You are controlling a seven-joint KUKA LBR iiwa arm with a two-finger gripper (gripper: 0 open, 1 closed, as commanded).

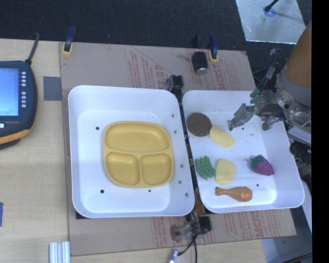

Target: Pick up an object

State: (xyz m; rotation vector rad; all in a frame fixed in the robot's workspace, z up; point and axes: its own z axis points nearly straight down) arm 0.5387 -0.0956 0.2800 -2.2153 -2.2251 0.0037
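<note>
The right bin [279, 193] holds several toy foods: a brown round disc [199, 124], a pale yellow lump [222, 137], a green bunch [205, 167], a yellow wedge [225, 171], a purple grape bunch [262, 165] and a tan drumstick [234, 193]. My gripper [254, 119] hangs over the upper part of this bin, to the right of the yellow lump and above the grapes. Its fingers are spread open and nothing sits between them.
The left bin [82, 196] carries a yellow divided plate [138, 153]. A teach pendant [8, 103] lies on the bench at far left. Clamps [213, 48] hold the cardboard at the back edge.
</note>
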